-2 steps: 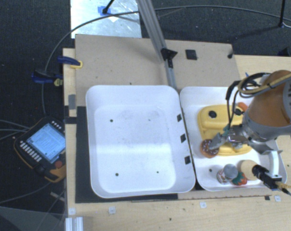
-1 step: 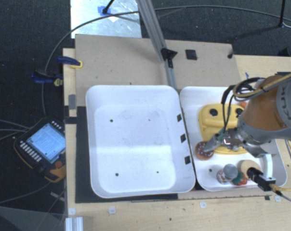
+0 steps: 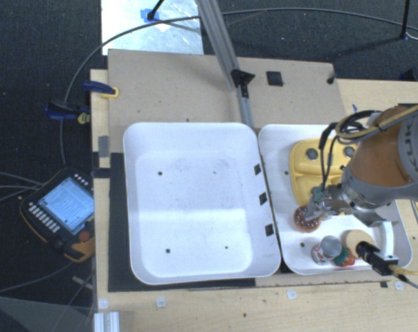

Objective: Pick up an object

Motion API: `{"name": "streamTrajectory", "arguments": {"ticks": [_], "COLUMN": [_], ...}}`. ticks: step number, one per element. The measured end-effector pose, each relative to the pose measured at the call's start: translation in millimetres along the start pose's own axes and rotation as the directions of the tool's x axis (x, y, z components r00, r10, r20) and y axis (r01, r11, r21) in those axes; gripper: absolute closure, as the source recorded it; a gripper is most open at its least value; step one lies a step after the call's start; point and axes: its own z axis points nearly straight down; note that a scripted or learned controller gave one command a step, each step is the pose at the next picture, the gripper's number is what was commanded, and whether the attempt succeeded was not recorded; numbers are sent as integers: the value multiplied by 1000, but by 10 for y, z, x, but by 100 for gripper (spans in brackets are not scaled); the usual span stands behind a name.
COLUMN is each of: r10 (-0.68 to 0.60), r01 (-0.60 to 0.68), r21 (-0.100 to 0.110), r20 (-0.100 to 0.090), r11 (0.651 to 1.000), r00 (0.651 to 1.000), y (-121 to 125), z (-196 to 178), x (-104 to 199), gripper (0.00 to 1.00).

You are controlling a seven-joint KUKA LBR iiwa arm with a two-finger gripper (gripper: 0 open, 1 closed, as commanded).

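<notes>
In the right bin (image 3: 278,185), a yellow block-like object (image 3: 308,163) lies toward the back. A small brown round object (image 3: 305,219) sits near the bin's middle. At the front is a little object (image 3: 327,250) with a grey top and red and green parts. My gripper (image 3: 317,204) hangs low over the right bin, just right of and above the brown round object and in front of the yellow one. The arm's wrist covers the bin's right side.
The left bin (image 3: 136,185) stands beside the right one, and their rims meet at the middle (image 3: 261,199). A grey pole (image 3: 223,43) slants in from the back. A hand-held pendant (image 3: 60,209) lies off the bench at the left.
</notes>
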Motion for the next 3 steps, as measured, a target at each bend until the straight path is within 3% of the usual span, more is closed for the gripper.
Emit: {"name": "streamTrajectory", "arguments": {"ticks": [1, 2, 3], "r10": [4, 3, 3], "r01": [-4, -3, -3], "r21": [-21, -22, -19], "r20": [15, 15, 14], "r11": [1000, 1000, 1000], "r00": [1000, 1000, 1000], "y": [39, -32, -22], "z": [-434, -959, -1091], "x": [1, 71, 74], "gripper": [100, 100, 100]}}
